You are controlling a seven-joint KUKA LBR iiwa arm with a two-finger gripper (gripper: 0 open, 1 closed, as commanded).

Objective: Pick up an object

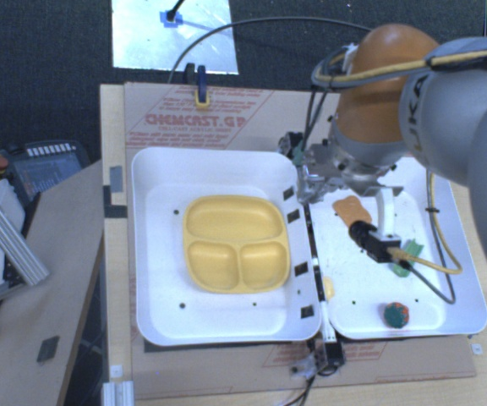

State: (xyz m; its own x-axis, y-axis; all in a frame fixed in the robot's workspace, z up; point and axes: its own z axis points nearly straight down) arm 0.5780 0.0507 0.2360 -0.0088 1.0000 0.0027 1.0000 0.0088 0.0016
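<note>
Hanging at ten o'clock over the right bin, likely for the orange piece, the tool cannot be judged apart or together.

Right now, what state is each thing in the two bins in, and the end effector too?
Yellow divided plate: flat, right side up, in the left bin.
Orange piece: lying in the right bin, beside the end effector.
Green piece: lying in the right bin, partly hidden.
Red-green ball: resting near the right bin's front wall, alone.
End effector: low over the right bin, nothing seen held.
</note>
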